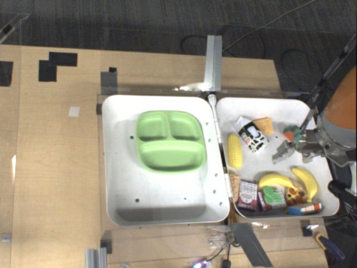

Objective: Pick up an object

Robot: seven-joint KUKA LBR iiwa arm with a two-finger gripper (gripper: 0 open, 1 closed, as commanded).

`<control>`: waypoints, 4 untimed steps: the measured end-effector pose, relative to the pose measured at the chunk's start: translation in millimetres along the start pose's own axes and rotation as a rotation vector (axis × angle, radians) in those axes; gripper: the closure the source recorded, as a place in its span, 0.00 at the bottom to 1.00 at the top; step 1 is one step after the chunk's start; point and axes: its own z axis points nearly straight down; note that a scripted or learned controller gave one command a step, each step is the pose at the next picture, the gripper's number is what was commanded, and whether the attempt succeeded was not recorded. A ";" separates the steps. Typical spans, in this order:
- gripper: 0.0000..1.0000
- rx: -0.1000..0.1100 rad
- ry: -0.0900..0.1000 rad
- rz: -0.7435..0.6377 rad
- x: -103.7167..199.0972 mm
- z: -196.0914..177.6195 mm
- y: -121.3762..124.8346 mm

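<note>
**Ana:** Camera view first: what could be picked up, and where does it lie?

**Ben:** The loose things all sit in the right bin (pixel 223 116). A corn cob (pixel 235 151) lies lengthwise along that bin's left wall. Near the middle rests a black-and-white packet (pixel 252 136), with a tan wedge (pixel 264 126) touching its upper right side. Along the front wall lie two bananas, one (pixel 276 180) curving over a green packet (pixel 274 196), the other (pixel 307 181) further right. A dark red carton (pixel 247 196) stands left of the green packet, and a marker with a red cap (pixel 304 209) lies by the front rim.

**Ana:** And the hand?

**Ben:** The hand (pixel 284 148) is over the right side of that bin, above the bananas and right of the black-and-white packet. Its grey fingers (pixel 280 151) point left. Nothing shows between them, and whether they are spread or closed cannot be told.

**Ana:** What lies around that?

**Ben:** The arm (pixel 340 116), grey with an orange band, comes in from the right. The left bin (pixel 120 166) holds a green divided plate (pixel 170 140), lying flat with its three compartments up. Both bins rest on the wooden desk (pixel 50 149).
</note>
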 end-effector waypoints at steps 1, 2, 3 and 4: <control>0.00 -0.001 0.000 -0.077 33.1 85.2 117.6; 0.00 -0.011 0.001 -0.004 18.6 116.9 125.8; 1.00 -0.017 0.001 -0.008 19.9 105.3 128.7; 1.00 -0.003 -0.001 0.053 85.3 21.1 166.5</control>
